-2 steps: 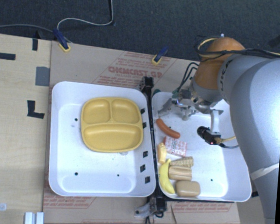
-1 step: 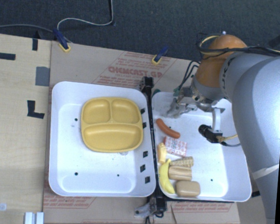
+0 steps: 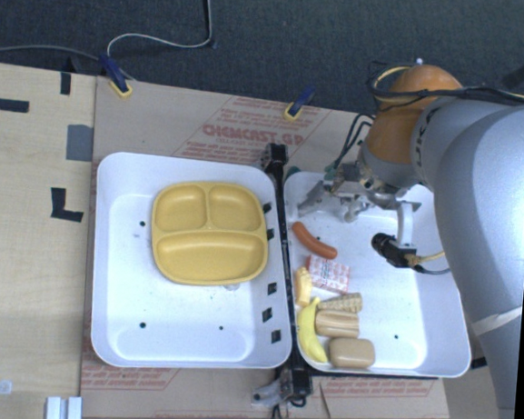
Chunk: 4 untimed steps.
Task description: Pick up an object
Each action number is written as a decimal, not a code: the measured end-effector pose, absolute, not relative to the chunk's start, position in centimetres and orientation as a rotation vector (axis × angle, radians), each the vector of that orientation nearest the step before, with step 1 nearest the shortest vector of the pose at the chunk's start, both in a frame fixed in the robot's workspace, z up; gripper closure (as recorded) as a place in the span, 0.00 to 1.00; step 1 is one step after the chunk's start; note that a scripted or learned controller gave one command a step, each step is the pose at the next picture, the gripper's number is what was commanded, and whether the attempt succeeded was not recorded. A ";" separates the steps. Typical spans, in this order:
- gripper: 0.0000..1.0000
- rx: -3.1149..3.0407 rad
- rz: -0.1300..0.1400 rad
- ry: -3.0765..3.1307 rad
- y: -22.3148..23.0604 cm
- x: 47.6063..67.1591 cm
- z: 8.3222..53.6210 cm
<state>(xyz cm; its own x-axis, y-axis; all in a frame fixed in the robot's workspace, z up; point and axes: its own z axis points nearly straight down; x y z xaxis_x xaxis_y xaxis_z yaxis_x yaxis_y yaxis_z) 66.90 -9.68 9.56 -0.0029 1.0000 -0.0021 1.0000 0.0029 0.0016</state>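
A cardboard-covered bench holds two shallow white plastic bins side by side, with dark carpet beyond its far edge. Nearest the camera, well below my claw and to its left, a cluster of play food lies along the right bin's [image 3: 431, 356] left wall: a tan bread-shaped block [image 3: 352, 352], a yellow plastic banana [image 3: 310, 330], a brown cylindrical roll [image 3: 337, 324], a ridged beige wafer piece [image 3: 345, 303] and a small red-and-white printed packet [image 3: 329, 275]. Closer to my claw, just below and left of it, lies a reddish-orange toy sausage [image 3: 315, 241]. Well to my left, in the other bin [image 3: 111, 264], sits a yellow divided plastic tray [image 3: 211, 231]. My claw [image 3: 347, 199] hangs at the far end of the right bin, over bare white floor. Nothing shows between my fingers, so I judge the pick not yet made; choosing a piece, closing on it and lifting all remain. I cannot tell whether my claw is spread or closed: metal parts and cables blur together there. My grey arm [image 3: 481, 205] covers the bin's right corner.
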 end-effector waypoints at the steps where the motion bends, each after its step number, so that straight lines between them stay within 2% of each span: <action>1: 0.00 2.220 -0.003 2.221 -9.5 66.8 8.5; 2: 1.00 2.219 -0.001 2.222 -9.5 66.9 9.5; 3: 0.00 2.219 -0.001 2.222 -9.5 66.9 9.5; 4: 0.00 2.219 -0.002 2.223 -9.7 66.8 8.5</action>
